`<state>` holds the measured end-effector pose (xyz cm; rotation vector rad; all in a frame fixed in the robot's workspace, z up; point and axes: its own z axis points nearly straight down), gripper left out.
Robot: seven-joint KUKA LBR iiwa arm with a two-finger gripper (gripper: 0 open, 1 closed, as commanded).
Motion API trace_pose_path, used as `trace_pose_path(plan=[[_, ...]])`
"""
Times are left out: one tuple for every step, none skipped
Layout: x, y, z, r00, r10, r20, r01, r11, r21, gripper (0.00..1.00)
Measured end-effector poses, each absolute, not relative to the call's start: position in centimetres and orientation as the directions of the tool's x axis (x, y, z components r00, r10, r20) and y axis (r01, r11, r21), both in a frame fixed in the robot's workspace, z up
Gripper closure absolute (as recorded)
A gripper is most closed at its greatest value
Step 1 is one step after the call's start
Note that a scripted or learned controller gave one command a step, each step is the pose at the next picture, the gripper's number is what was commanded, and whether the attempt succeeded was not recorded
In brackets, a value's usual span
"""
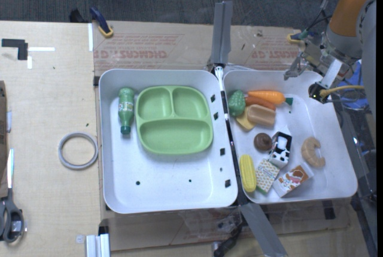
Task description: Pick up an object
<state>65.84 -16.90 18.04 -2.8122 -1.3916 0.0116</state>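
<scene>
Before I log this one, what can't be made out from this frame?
- Gripper, camera view: small and dark against the bench edge, so finger state is unreadable.
- Arm: cut off by the right edge.
- Scissors: cropped by the left edge.
- Small cartons in the right bin: print too small to read.
- Green bottle label: too blurred to read.

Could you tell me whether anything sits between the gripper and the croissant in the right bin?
Nothing visible does. The gripper hangs above the right bin's far right corner, and the croissant lies apart from the other toys near the right wall, with bare bin floor around it.
</scene>
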Motion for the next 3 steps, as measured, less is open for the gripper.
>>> trace_pose_path(plan=[[64.7, -16.2, 17.2, 0.741, 0.671, -0.007, 0.671, -0.741, -0.007, 0.00], [64.5, -14.9, 11.3, 0.427, 0.904, -0.002, 0.904, -0.427, -0.007, 0.00], [65.9, -19.8, 17.9, 0.560, 0.828, -0.003, 0.828, -0.560, -0.004, 0.00]])
